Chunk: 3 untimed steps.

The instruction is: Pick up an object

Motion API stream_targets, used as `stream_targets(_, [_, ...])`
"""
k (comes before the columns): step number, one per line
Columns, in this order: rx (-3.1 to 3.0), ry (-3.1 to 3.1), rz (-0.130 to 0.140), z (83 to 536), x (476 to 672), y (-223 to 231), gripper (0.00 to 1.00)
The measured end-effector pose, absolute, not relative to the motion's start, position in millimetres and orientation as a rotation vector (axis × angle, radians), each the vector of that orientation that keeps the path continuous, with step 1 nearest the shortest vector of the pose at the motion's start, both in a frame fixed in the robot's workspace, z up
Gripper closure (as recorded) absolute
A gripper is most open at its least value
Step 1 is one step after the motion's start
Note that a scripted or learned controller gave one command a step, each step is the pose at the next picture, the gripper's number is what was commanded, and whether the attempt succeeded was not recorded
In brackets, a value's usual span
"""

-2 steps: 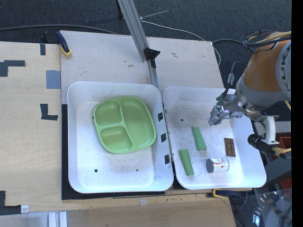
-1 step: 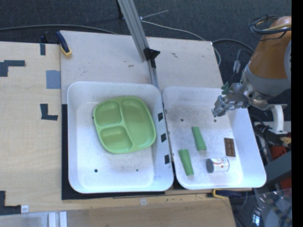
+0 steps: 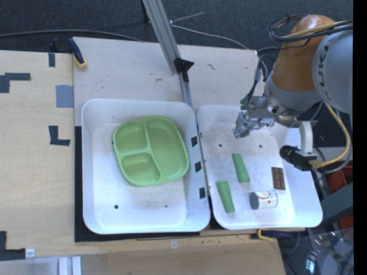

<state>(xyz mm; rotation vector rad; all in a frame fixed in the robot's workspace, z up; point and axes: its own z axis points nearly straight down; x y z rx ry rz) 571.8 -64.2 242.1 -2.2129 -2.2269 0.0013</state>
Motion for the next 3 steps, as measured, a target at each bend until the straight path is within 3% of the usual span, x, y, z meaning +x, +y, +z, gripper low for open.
stream_targets(3, [-2.213,-2.228,-0.002,241,631.4,98,1.00])
